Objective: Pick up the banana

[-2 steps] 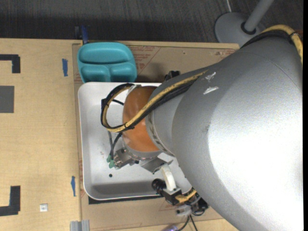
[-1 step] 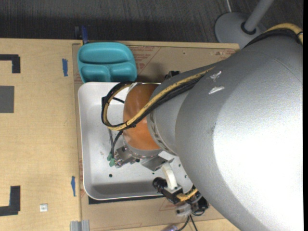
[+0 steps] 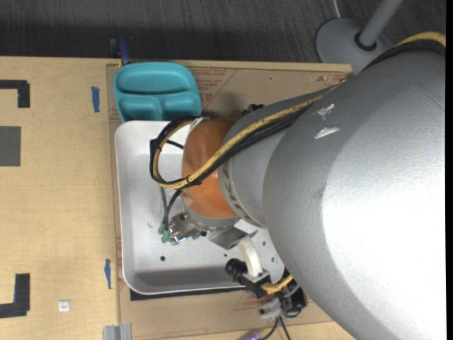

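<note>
Grey arm (image 3: 354, 190) with orange band (image 3: 209, 168) low over white bin (image 3: 138, 211); teal tray (image 3: 157, 91) behind; finger state impossible to tell.

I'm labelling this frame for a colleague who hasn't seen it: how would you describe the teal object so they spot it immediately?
Start at the white bin in the middle of the tan bench, where the big grey arm reaches in from the right. Just past the bin's far rim sits the teal plastic tray, rounded and moulded into compartments. It is the one bright blue-green thing among white, tan and grey.
</note>
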